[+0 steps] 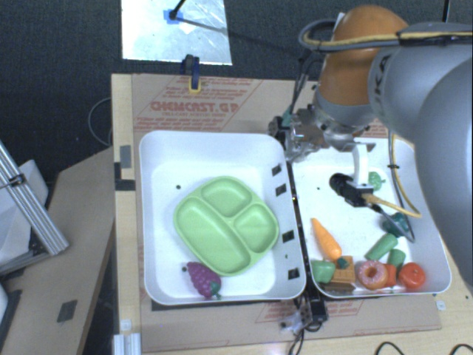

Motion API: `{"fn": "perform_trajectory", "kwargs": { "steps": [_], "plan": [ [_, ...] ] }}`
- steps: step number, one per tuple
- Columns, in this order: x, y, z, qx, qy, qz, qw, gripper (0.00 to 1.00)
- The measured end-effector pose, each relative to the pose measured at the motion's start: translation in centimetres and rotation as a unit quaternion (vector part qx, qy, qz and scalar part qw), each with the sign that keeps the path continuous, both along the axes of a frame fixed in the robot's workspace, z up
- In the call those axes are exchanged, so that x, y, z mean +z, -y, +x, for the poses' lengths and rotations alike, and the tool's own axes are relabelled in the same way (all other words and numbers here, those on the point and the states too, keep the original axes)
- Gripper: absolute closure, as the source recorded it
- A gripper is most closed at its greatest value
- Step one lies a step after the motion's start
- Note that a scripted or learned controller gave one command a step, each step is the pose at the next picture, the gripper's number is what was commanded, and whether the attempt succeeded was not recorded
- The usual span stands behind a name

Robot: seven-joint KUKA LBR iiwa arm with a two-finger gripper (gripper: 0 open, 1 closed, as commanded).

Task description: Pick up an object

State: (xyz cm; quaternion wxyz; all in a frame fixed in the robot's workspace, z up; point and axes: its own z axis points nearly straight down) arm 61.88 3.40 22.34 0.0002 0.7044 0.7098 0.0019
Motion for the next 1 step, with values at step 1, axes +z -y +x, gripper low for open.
{"fn": "perform_trajectory", "kwargs": {
  "steps": [1],
  "plan": [
    [0.97,-4.35,0.37,0.0,0.0,0.0,1.0,1.0]
  ]
}}
